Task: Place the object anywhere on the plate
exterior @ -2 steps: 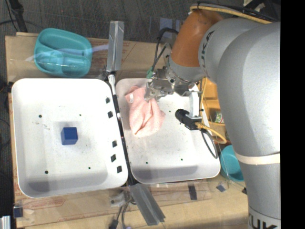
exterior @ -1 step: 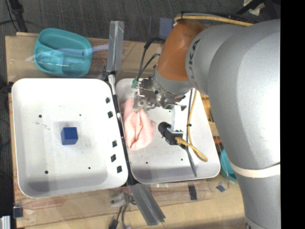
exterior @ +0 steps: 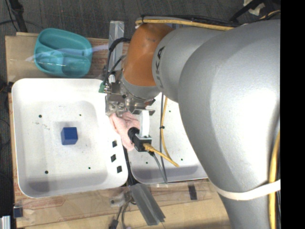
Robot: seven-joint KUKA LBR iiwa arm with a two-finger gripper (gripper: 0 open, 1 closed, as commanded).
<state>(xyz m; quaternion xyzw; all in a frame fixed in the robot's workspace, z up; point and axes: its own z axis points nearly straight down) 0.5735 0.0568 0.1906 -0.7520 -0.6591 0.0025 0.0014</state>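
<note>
Dark grey carpet fills the top of the frame behind a wooden counter (exterior: 14, 46). Upper left: a teal plastic container (exterior: 63, 51) lies on the counter, just above the left bin's top rim.

Left bin (exterior: 28, 175): shallow, white, with a recessed floor and small dark dots near its corners. One blue cube (exterior: 69, 135) sits on the floor, left of centre, upright, apart from all walls.

Centre: the shared rims of the two bins, with three small black marks on the left bin's right rim. A pink, soft-looking object (exterior: 122, 127) lies at this junction, directly under the wrist and partly hidden by it; cannot tell which bin it rests in.

Jaws (exterior: 125, 114): below the orange band at frame centre, over the pink object; spread or pressed together, cannot tell.

Right bin (exterior: 164, 175): white, mostly covered by the grey arm (exterior: 224, 109). A yellow cable (exterior: 162, 156) crosses its visible floor. No part of a plate can be made out.
</note>
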